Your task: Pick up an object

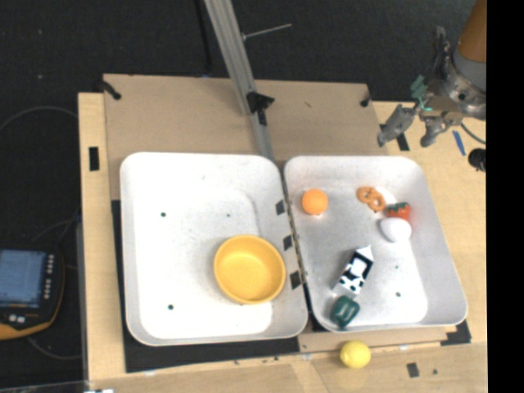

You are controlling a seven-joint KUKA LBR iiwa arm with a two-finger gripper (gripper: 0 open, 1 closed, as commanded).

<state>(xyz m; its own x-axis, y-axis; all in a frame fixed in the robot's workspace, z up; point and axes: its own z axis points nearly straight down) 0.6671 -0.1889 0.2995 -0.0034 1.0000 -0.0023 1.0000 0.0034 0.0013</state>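
Orange ball (314,202) sits at eleven o'clock in the right bin (434,219); it looks light, smooth, prone to roll, so grip across its middle. Gripper (413,131) hovers beyond the bin's one o'clock corner, jaws spread, empty.

arm: upper right | claw (412,131): fingers apparently spread, holding nothing

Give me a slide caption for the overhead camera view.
Open tool above right bin of small objects; yellow bowl in left bin.
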